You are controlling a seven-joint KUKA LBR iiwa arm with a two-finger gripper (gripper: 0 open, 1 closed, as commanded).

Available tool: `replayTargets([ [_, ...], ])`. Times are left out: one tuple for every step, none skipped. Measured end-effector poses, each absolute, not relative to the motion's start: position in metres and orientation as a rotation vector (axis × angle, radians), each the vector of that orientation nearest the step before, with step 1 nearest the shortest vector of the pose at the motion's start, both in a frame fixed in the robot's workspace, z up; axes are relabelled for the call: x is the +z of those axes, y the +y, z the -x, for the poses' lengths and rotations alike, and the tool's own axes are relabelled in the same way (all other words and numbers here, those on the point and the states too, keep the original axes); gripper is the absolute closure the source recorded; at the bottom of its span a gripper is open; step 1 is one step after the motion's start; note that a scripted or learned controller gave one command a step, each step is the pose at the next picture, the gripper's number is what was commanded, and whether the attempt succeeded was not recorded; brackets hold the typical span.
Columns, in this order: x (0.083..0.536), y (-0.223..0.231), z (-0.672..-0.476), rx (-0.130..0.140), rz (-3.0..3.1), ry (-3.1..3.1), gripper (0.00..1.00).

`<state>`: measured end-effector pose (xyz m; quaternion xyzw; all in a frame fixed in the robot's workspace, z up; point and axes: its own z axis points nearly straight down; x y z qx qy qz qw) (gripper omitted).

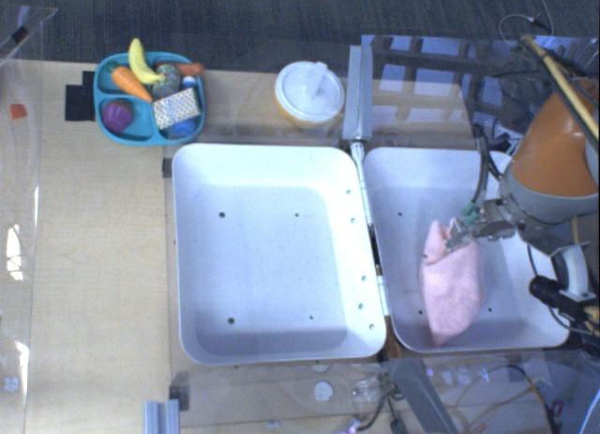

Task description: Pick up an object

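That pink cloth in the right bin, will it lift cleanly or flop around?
The pink cloth looks soft and crumpled, so it will probably droop and hang rather than keep its shape. It looks thin, likely light. The gripper sits at its top edge; a pinch there may catch just a fold, which could slip free.

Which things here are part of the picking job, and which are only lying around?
Part of the job:
- pink cloth in the right bin
- gripper at the cloth's top edge

Lying about:
- left bin
- blue tray of toy food
- white lidded cup
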<state>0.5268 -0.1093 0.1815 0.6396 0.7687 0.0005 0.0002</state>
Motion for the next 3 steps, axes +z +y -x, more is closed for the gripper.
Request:
replayTargets([
  [0.221,-0.092,-0.598,0.002,-2.127,2.308,1.0],
  [0.216,-0.093,-0.654,0.0,-2.026,2.398,1.0],
  [0.198,-0.112,-0.67,0.001,-1.905,2.493,1.0],
])
